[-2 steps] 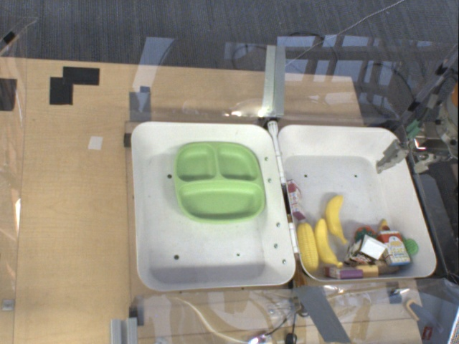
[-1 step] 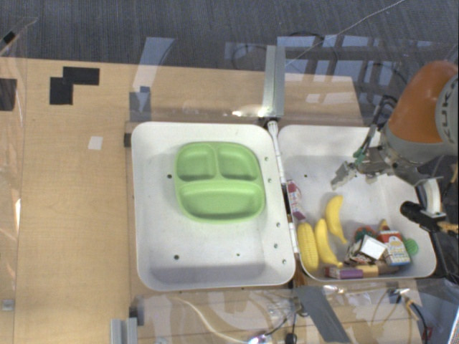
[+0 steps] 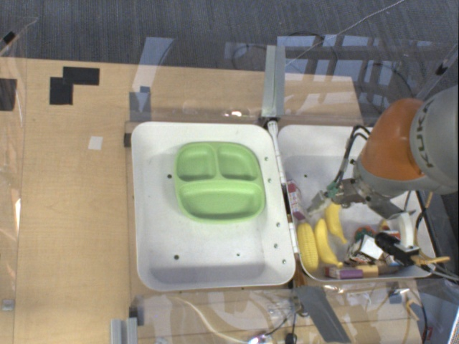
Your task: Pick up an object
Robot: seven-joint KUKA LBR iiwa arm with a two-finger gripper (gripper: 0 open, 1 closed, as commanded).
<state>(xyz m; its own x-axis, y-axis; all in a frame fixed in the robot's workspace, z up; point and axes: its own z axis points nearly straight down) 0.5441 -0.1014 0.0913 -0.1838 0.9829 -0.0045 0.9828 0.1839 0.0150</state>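
The grey two-finger gripper hangs just above the yellow plastic bananas; whether its fingers are spread I cannot tell, and the smooth curved fruit could slip sideways

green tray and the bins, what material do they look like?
Green divided tray: likely moulded plastic, matte; uniform colour, soft rounded compartment edges. White bins: probably thin formed plastic, slightly glossy; rounded corners, faint sheen. Could be coated metal; can't confirm.
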